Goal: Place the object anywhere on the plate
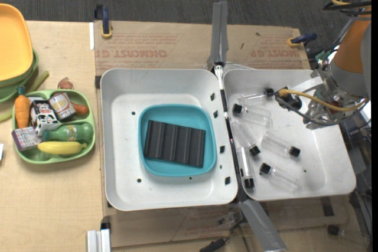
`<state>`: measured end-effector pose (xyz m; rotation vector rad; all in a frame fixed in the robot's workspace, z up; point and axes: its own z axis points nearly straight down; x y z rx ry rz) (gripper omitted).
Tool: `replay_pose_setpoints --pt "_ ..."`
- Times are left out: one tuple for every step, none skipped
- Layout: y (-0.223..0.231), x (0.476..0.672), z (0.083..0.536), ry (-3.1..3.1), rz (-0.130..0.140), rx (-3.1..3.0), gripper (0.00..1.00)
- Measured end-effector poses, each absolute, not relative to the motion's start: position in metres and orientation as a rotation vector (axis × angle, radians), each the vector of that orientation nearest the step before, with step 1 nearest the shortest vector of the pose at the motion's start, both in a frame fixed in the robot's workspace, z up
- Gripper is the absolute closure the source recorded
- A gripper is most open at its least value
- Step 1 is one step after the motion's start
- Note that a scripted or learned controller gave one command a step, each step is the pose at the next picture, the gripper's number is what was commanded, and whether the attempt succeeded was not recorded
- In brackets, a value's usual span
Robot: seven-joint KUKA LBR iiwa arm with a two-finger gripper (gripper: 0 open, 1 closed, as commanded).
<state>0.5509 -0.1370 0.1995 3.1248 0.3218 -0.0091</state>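
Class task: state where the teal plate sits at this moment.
In the camera view, the teal plate sits in the middle of the left white bin, with a dark ridged block lying on it.

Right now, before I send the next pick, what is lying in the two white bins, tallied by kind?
Clear plastic vials with black caps, right bin: 6
Teal square plate, left bin: 1
Dark grey ribbed block, on the plate: 1
Total: 8
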Motion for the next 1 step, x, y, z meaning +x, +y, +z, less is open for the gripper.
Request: replay_pose_setpoints --pt "-0.1371 0.5509 0.1995 0.321 -0.009 3.125 0.0"
